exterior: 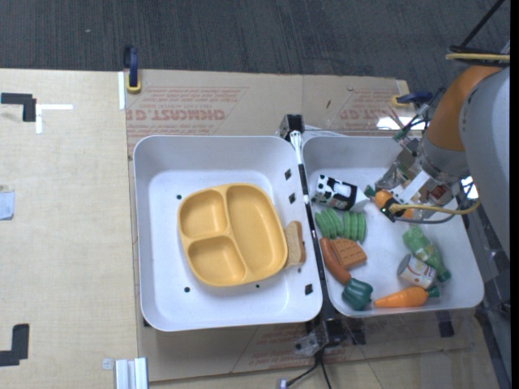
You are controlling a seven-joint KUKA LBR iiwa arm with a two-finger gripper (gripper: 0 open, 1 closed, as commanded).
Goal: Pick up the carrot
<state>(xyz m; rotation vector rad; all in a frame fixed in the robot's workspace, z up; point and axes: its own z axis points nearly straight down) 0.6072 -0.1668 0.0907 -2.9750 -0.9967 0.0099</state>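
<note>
The carrot [400,299] is orange with a green leafy end and lies flat along the front wall of the right bin [466,241], near its front right corner. My gripper [395,202] hangs over the back right part of that bin, well behind the carrot and apart from it. A small orange and green toy [379,195] sits right beside the gripper's tip. The wrist and its cables hide the gripper's tip.
The right bin also holds a black and white cow [335,190], green pea pods [340,224], a sausage [333,262], a brown cracker [350,254], a dark green pepper [357,294] just left of the carrot, and a green-topped bottle [421,259]. In the left bin [154,241] are a yellow divided plate [231,233] and a bread slice [293,243].
</note>
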